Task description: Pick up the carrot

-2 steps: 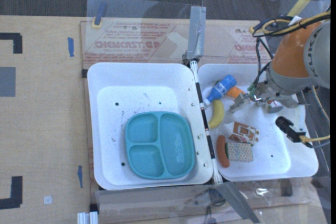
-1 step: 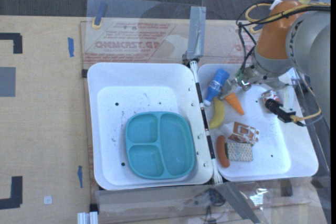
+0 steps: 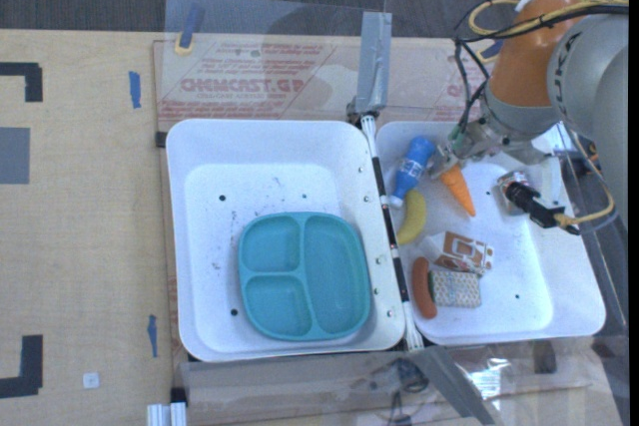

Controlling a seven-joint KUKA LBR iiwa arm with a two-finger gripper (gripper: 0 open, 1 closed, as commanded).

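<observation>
The carrot (image 3: 460,192) is a small orange cone lying in the right bin (image 3: 559,314), near its back left, with its tip pointing toward the front right. My gripper (image 3: 456,157) hangs directly over the carrot's thick end, at or just above it. The grey arm with its orange band (image 3: 527,55) comes in from the upper right. Whether the carrot is gripped is not visible from this angle.
A blue bottle (image 3: 413,165) and a yellow banana (image 3: 411,218) lie just left of the carrot. A small printed box (image 3: 465,251), a patterned pad (image 3: 455,289) and a red sausage (image 3: 423,287) sit nearer the front. The left bin (image 3: 200,214) holds a teal divided plate (image 3: 303,276).
</observation>
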